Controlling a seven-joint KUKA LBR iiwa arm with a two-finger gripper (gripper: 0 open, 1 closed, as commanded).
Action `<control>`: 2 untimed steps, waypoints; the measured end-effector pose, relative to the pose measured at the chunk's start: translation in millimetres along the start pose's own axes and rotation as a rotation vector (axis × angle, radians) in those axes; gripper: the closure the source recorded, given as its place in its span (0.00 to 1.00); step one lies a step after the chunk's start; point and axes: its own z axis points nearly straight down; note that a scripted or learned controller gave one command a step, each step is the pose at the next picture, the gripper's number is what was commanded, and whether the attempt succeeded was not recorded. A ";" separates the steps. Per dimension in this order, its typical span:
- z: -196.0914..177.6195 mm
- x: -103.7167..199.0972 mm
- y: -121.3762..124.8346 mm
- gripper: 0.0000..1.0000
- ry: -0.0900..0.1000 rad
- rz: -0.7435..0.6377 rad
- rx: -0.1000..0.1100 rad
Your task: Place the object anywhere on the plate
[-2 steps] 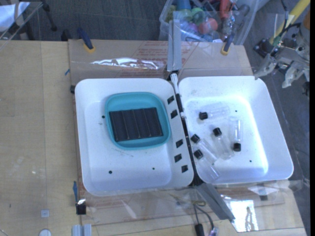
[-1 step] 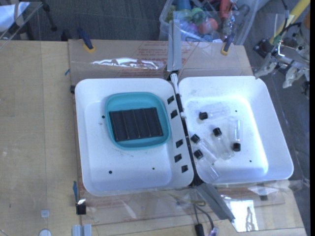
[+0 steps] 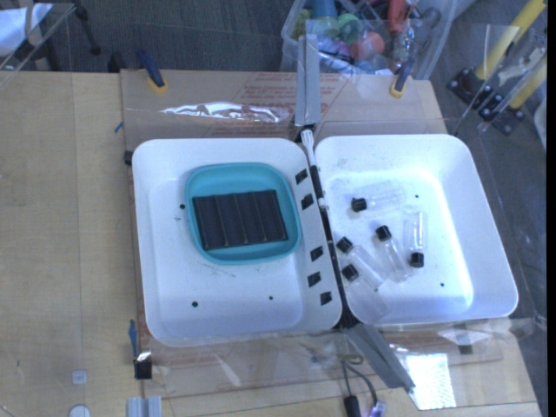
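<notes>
Both white bins (image 3: 165, 259) look like smooth plastic with a dull shine. The teal plate (image 3: 204, 181) looks like smooth plastic too, and it holds a dark ribbed pad (image 3: 239, 218) that looks matt. The little vials (image 3: 418, 233) are see-through like glass or clear plastic, with black caps. The table (image 3: 52, 233) looks like pale wood.

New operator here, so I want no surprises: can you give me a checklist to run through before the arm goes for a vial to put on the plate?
1. Plate in the left bin: teal, sitting flat. Ok.
2. Plate surface: a dark ribbed insert covers its middle. Cannot tell if a vial will rest steady.
3. Vials in the right bin: several clear ones with black caps, lying down. Ok.
4. Vial spacing: some lie close together. Not ok for a clean pick.
5. Divider between bins: upright. Ok.
</notes>
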 end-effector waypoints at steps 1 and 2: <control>-24.7 -3.3 0.8 0.00 0.000 0.136 -0.001; 95.6 0.8 -1.7 0.00 0.000 0.159 0.007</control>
